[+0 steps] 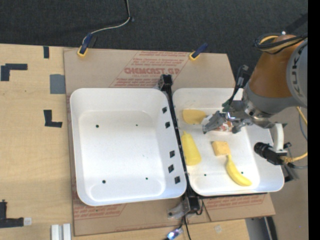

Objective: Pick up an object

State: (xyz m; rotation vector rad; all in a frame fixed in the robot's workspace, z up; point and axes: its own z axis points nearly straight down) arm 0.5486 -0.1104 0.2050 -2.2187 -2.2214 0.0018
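**Arm over the right bin, four yellow things below it**

The left bin [120,144] sits on a brown board [150,69]; its white floor shows a few small dark dots. Two clamps hold the board's far edge, a yellow one [85,46] at about 11 o'clock from that bin and a blue one [199,50] at about 1 o'clock. A black cable [125,9] runs up from the yellow clamp across the dark floor.

A black divider [172,134] marks the seam where the two bins meet.

The right bin [270,184] holds the yellow pieces. A rounded lump [193,116] lies near its far left corner. At 6 o'clock from the lump, a long piece [190,149] lies just beside the seam. A small tan block [220,148] sits at 3 o'clock from the long piece, apart from it. A banana [236,173] lies at 5 o'clock from the block, its near end almost touching it, curving toward the bin's near right corner.

The gripper [220,124] hangs over the bin at 12 o'clock from the block and at 3 o'clock from the lump. Something reddish shows right at its tip, too small to tell what. How its claw stands, I cannot tell. The arm [272,79], with its orange band, comes in from 3 o'clock.
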